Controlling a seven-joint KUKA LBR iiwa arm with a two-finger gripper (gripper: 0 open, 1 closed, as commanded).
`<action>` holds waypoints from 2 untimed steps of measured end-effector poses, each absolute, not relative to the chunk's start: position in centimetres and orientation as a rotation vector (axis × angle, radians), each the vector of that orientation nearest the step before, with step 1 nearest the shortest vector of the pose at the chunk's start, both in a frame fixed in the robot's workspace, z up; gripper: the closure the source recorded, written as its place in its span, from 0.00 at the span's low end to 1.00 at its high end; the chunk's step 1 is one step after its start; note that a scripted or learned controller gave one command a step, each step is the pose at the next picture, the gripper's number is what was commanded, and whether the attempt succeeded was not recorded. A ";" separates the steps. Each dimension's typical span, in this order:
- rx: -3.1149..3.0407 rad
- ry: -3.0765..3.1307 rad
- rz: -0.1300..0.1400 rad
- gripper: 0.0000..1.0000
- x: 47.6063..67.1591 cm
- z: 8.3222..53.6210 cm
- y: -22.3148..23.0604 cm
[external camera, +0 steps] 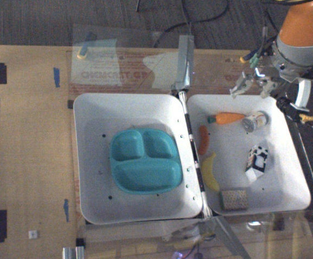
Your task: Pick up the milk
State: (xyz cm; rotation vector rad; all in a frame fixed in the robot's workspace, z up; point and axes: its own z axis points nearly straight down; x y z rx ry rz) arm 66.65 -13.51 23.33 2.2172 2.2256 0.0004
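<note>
The milk is a small white carton with black cow patches. It lies tilted in the right-hand part of the right bin. My gripper hovers over the far rim of that bin, well above and beyond the carton. Its fingers are spread open with nothing between them. The grey arm with its orange band comes in from the top right.
Also in the right bin are a carrot, a small grey round object, a red sausage, a banana and a tan sponge-like block. The left bin holds a teal divided plate.
</note>
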 end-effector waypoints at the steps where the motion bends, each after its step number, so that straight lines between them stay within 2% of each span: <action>1: 2.090 2.344 0.001 0.00 59.0 14.5 -17.3; 2: 2.032 2.395 0.007 0.00 52.0 9.6 -21.7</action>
